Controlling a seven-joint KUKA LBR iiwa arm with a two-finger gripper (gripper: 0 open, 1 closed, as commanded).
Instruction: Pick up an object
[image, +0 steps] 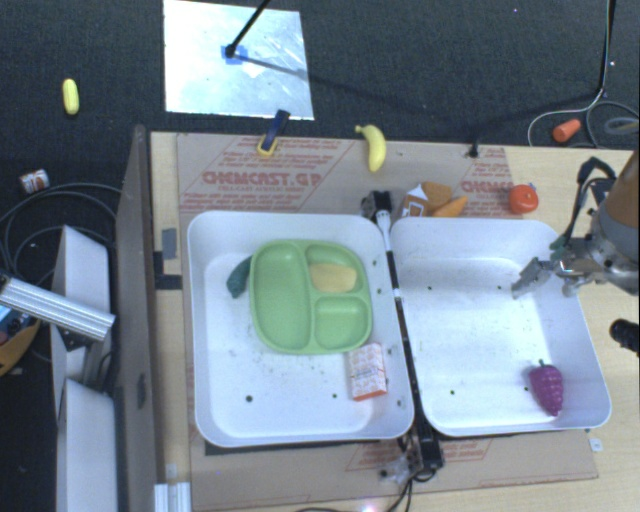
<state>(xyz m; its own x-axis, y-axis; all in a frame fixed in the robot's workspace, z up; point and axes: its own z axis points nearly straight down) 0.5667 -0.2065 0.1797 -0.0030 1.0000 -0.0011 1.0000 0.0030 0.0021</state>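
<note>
Camera view looks down on two white bins side by side: the left bin (215, 400) carries most of the clutter, while the right bin (470, 400) is nearly bare. Largest of the loose things is a green divided plate (300, 325) lying flat in the left bin, with a pale yellow piece (333, 276) in its upper right compartment, a dark green leaf-like item (238, 275) touching its left rim, and a small orange-and-white packet (367, 371) just beside its lower right edge. In the right bin a purple bunch of grapes (546, 387) sits close to the near right corner, the likeliest target. The gripper (545, 270) hangs over the right bin's far right side, well apart from the grapes; one finger juts left, and whether the fingers are spread or closed cannot be told from this slant, though nothing is seen between them. The risks seem plain: the grapes lie near the bin wall, so a descent there could strike the rim or pinch only one side, and their rounded, lumpy shape could roll or squirt out of a shallow grip. A straight drop from the present position would likely close on bare bin floor.
</note>
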